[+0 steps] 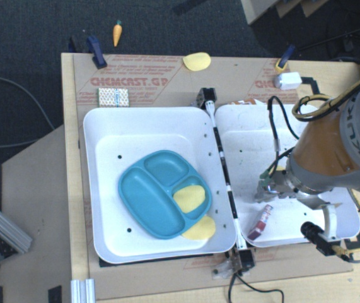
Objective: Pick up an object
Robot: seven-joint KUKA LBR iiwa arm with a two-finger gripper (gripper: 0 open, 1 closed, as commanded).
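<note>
The end effector (269, 190) hangs low in the right-hand shallow white bin (246, 137), just above the small red-and-clear tube (260, 222) lying there, seemingly lining up a grasp. Whether it is spread or pressed together cannot be told.

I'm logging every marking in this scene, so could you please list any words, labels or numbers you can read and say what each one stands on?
"CHEMCAST GP": red print on the brown board behind the left bin; the smaller red lines around it are too blurred to read.
A second red print of the same kind on the board behind the right bin: too blurred to read.
"KU...": dark letters on the arm, cut off at the frame edge.
The small patterned packet: nothing legible.
</note>
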